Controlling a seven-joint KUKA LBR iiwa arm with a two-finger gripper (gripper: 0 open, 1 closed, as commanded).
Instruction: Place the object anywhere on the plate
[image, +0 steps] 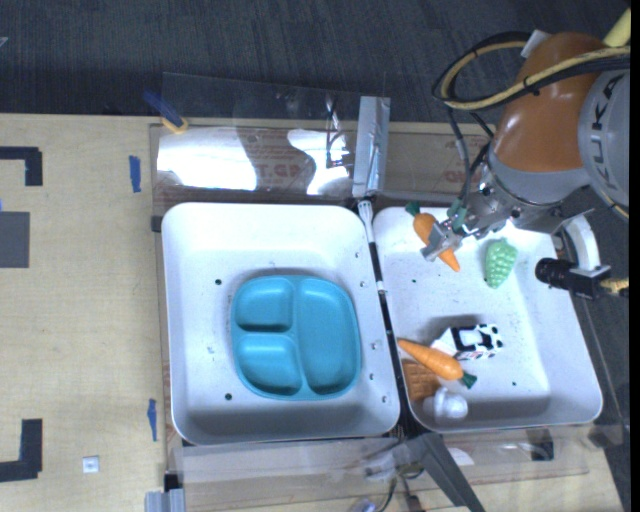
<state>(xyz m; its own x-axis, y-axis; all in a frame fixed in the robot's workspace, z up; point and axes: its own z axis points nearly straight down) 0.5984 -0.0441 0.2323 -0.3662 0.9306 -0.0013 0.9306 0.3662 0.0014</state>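
Camera view: gripper (441, 243) pinching a carrot (436, 238) in right bin (570, 395); blue plate (296, 334) sits left.

single fixed cam mounted above the counter (70, 300), looking down at a slant, far enough back to frame both white bins: left bin (190, 235) left of centre, right bin (540, 385) beside it. arm (560, 110) enters from frame right, upper corner

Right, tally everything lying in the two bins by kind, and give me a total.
Carrots: 2
Green grape bunch: 1
Black-and-white cow toy: 1
White object: 1
Blue divided plate: 1
Total: 6
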